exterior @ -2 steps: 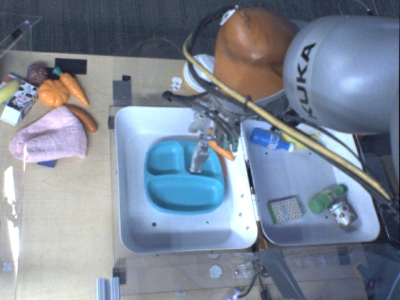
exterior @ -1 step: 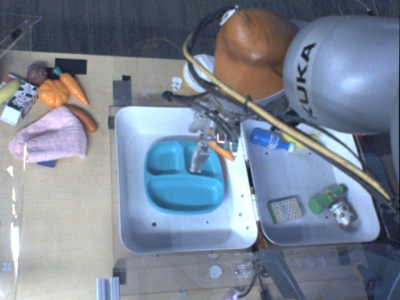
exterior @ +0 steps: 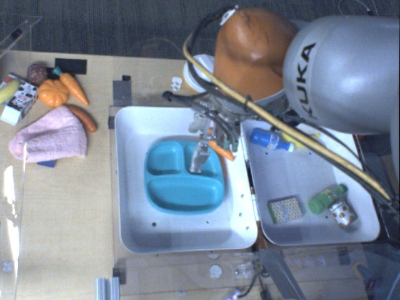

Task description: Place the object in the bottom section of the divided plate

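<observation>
Gripper (exterior: 206,147) hovers over the blue divided plate (exterior: 182,195), fingers clamped on a small orange object (exterior: 222,150). Carry step underway. Next, I'd say: shift toward the plate's bottom section, then release.

A robotics lab bench: KUKA arm (exterior: 337,61), twin white bins (exterior: 134,186) (toy food (exterior: 62,91) alongside).

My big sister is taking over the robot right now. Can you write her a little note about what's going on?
Gripper: over the blue divided plate in the left bin, above its upper right section.
Small orange object: at the gripper's right side; whether it is held, cannot tell.
Done: arm has reached the plate.
Left: put the object in the plate's wide bottom section.
</observation>
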Tool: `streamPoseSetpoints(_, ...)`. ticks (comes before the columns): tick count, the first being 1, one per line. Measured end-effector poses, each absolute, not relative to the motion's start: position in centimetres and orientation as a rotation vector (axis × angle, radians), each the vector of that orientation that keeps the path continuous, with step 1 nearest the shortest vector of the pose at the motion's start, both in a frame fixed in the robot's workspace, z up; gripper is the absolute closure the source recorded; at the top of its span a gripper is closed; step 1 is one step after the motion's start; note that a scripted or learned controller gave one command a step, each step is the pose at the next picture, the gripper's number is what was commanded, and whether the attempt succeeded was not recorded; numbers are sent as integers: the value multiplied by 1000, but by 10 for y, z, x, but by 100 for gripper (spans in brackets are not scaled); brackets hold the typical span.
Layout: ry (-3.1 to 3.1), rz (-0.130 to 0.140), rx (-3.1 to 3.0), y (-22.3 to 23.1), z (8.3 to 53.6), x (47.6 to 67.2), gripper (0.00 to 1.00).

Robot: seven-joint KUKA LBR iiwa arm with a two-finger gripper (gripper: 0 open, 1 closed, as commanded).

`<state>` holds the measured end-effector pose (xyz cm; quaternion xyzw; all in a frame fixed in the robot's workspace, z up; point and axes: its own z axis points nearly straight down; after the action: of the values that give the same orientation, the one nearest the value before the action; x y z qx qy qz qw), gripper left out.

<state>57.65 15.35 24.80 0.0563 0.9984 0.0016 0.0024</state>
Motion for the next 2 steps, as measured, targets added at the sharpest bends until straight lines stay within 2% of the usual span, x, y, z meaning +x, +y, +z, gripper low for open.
streamPoseSetpoints(2,3132,5,177,154,248,577,0)
